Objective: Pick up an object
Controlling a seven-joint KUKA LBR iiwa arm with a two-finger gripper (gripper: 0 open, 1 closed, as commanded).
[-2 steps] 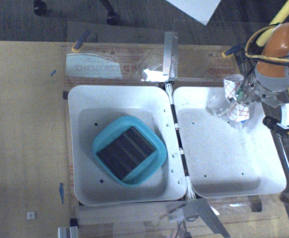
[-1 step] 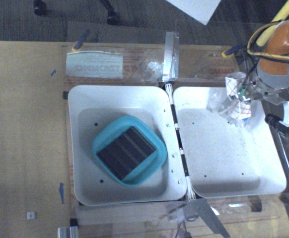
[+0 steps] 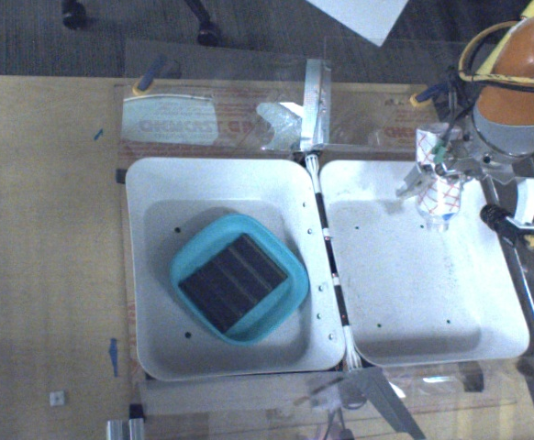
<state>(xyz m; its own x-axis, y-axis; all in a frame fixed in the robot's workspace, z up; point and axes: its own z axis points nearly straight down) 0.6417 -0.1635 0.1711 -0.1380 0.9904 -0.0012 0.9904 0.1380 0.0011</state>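
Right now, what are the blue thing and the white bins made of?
The blue thing looks like smooth, matte plastic, a rounded tray with a dark ribbed inset. The white bins seem to be glossy moulded plastic: soft rounded corners and faint shine. Hard to be sure.

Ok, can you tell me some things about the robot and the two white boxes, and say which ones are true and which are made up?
1. A blue container sits in the left bin. True.
2. Something dark with ridges lies inside the blue container. True.
3. The gripper is above the left bin. False: it is over the far right part of the right bin.
4. The blue container is in the right bin. False: it is in the left one.
5. The arm has an orange part above the wrist. True.
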